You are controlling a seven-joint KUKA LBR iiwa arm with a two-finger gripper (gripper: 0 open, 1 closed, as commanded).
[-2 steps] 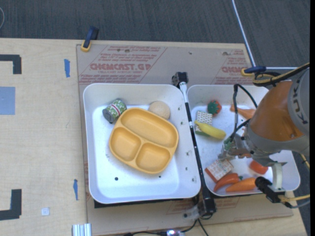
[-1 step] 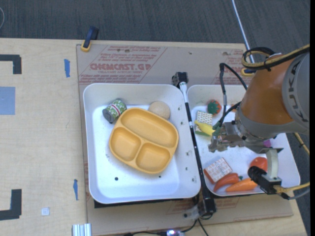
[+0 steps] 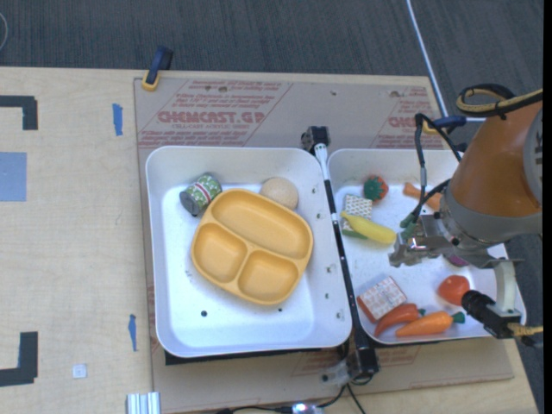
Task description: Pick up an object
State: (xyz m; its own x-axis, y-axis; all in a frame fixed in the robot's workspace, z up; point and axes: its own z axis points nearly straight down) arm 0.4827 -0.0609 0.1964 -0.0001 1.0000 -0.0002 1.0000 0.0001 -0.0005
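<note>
Orange carrot (image 3: 429, 323) lies at the near edge of the right bin (image 3: 392, 159), a red pepper (image 3: 397, 316) beside it on the left and a red-and-white packet (image 3: 381, 296) just behind. A tomato (image 3: 454, 288) sits to the right. Gripper (image 3: 412, 250) hangs low over mid-bin, nothing visible between its fingers; whether they are apart or together cannot be told. Banana (image 3: 369, 228) lies just left of it, a patterned block (image 3: 358, 205) touching the banana's far side, a strawberry (image 3: 375, 187) further back. Left bin (image 3: 172, 317) holds a yellow tray (image 3: 252, 245), with a can (image 3: 201, 193) and a pale ball (image 3: 280, 193) at its far side.
</note>
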